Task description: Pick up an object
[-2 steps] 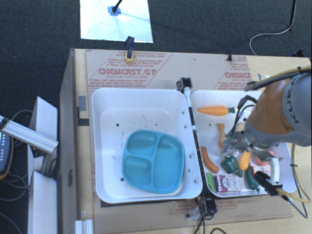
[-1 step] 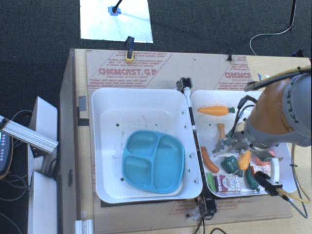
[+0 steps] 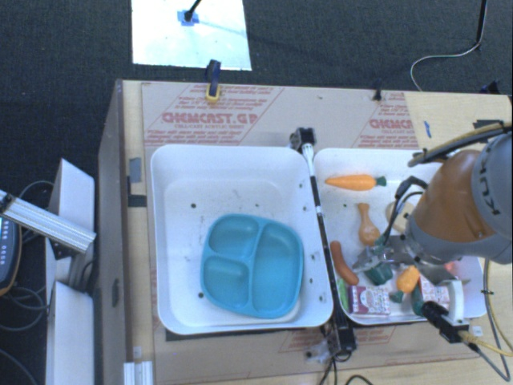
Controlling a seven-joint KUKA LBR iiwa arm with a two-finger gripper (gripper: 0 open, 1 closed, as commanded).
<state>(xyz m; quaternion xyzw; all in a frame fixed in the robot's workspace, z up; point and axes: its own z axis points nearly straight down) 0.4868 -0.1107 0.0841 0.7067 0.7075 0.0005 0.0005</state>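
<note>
**Arm low over the right bin, among the toy food**

At the far left edge of the bench (image 3: 120, 215) the bare board shows; beyond it a pale sheet (image 3: 191, 22) lies on the dark floor. A yellow and black clamp (image 3: 212, 81) sits at the far edge of the printed board.

The left bin (image 3: 172, 183) holds one thing: a blue divided plate (image 3: 252, 265), lying flat toward the near right of that bin, its three compartments facing up.

Along the seam between the two bins a black clip (image 3: 303, 139) stands at the far end.

The right bin (image 3: 337, 163) carries the loose objects. An orange carrot (image 3: 353, 182) with a green tip lies across its far part, pointing left to right. Nearer, a small tan piece (image 3: 367, 224) shaped like a pear or gourd lies upright in the view. A reddish sausage (image 3: 345, 265) lies slantwise close to the bin's left wall. At the near wall sits a small red and white carton (image 3: 369, 300), with a green piece (image 3: 378, 273) just beyond it and a small orange piece (image 3: 408, 279) to the right of that.

The arm (image 3: 461, 207) reaches in from the right, its orange band broad over the bin's right half. The gripper (image 3: 383, 257) hangs low just beside the green piece and the orange piece, left of the arm's body. Whether its fingers are apart or together cannot be told here, and no object can be seen between them.
</note>
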